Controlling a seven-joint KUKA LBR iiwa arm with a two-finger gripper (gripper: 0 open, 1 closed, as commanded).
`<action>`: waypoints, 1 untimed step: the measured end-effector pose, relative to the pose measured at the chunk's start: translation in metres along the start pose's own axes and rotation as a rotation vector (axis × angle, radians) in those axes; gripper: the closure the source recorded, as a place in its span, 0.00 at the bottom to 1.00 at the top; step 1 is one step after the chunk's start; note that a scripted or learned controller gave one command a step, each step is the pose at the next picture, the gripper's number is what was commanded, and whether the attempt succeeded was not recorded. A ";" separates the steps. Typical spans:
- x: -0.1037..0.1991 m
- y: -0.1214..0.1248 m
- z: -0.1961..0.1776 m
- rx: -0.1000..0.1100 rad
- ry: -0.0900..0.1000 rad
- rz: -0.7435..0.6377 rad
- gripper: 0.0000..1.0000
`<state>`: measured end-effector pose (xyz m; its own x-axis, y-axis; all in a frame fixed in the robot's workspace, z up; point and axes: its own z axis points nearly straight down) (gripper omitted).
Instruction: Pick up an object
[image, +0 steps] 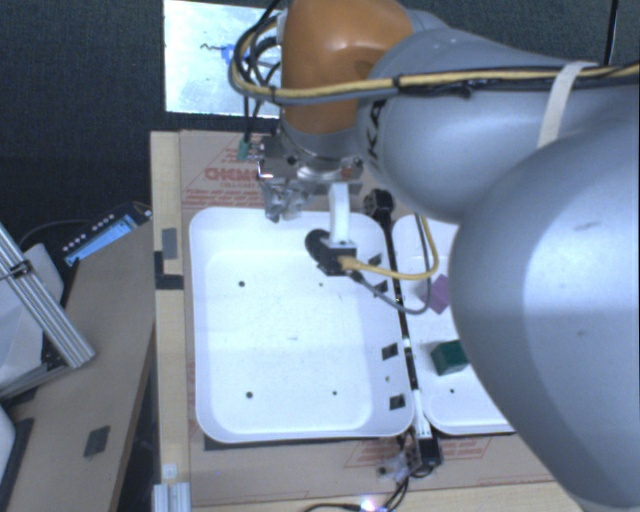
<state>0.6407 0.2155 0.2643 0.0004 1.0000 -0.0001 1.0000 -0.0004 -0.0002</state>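
The gripper (283, 207) is hovering over the back rim of the left bin (290, 340), near its far left corner. I cannot tell whether it is open or closed, and nothing is showing in its grasp.

The likeliest things to pick are lying in the right bin (462, 412), just past the left bin's right wall. A green block (447, 356) is sitting level with the left bin's front half. A purple piece (438, 292) is resting level with its middle, partly hidden under the arm.

The block is looking small, stiff and light, probably foam or plastic, with flat sides. A pinch across two opposite faces should be holding it without crushing or slipping. The purple piece is too hidden to judge.

Counting what is showing: two bins, one green block, one purple piece.
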 end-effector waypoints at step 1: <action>0.020 0.029 0.031 -0.003 0.001 -0.006 1.00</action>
<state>0.6695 0.2354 0.2337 -0.0058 1.0000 0.0004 1.0000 0.0058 0.0027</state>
